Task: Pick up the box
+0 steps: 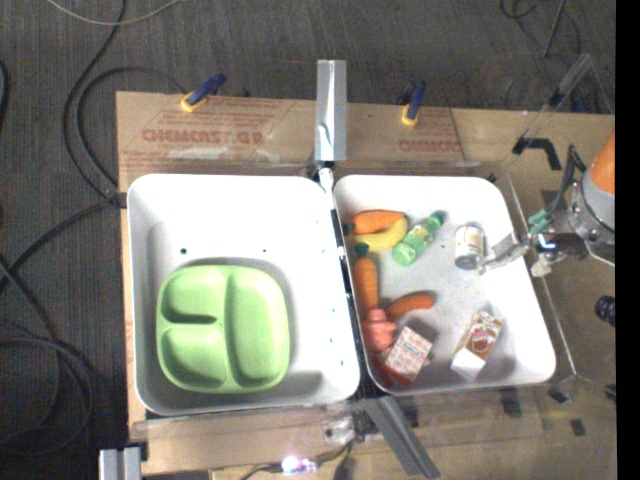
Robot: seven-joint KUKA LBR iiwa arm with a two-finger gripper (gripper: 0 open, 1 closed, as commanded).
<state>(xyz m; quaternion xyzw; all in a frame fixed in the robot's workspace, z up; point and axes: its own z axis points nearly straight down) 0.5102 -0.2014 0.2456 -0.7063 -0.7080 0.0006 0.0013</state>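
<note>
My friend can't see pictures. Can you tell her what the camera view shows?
A robot gripper reaches from the right into the right bin, beside a small can. That bin also holds toy food and two small boxes. The left bin holds a green divided plate.

A robotics lab: clamped bench (pixel 250 133), loose cables (pixel 85 78) on carpet at ten o'clock, two white bins (pixel 240 193)
</note>
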